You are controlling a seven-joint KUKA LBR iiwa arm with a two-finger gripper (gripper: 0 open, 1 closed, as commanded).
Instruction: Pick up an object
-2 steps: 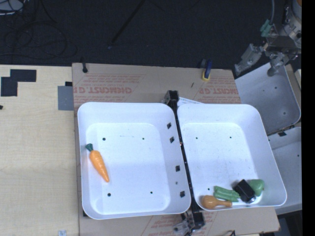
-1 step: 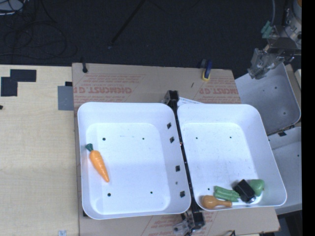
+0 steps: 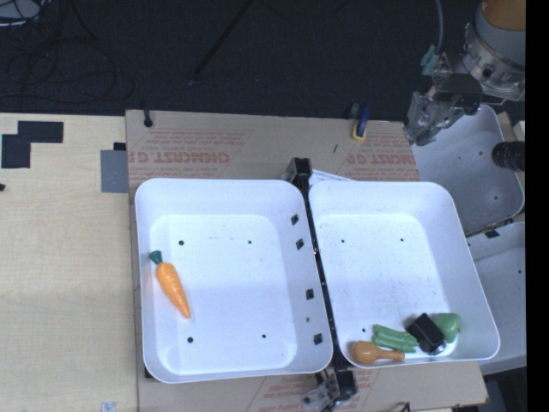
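A toy carrot lies alone in the left bin, close to that bin's left wall and about halfway down it, its green top pointing toward the far-left and its orange tip toward the near edge. Everything else is placed from this carrot. Well to its right, across the black divider where the two bins meet, the right bin holds a small cluster in its near right corner: a black block resting against a green vegetable-shaped toy, a green pod-like piece just left of the block and touching it, and an orange-tan pear-shaped toy in front of the pod, against the bin's near wall. Both bins sit on a brown cardboard sheet with red printing.

The gripper hangs far from the carrot, up and to the right, beyond the far right corner of the right bin and above the bench rather than over either bin. Nothing is between its fingers; whether they are spread or closed cannot be told from this angle.
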